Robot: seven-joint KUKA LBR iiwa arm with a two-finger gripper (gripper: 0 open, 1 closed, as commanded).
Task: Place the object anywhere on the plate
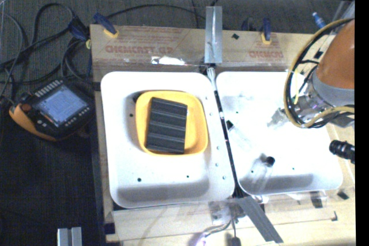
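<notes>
The dark grey ribbed rectangular block (167,124) lies on the yellow square plate (198,129) in the left white bin (115,141), well apart from the pincer, its long axis running near-to-far. I cannot tell the pincer's state.

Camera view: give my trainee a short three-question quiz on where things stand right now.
1. True or false: the dark ridged block lies on the yellow plate.
2. Which bin holds the plate?
A. the left bin
B. the right bin
C. neither; it sits on the wooden bench
3. Fill in: the arm, with its orange band, hangs over the ____ bin.

Key
1. True: the block rests flat inside the plate's rim.
2. A: plate and block sit in the left bin.
3. Right: the arm is over that bin's far right side, apart from the plate.
</notes>
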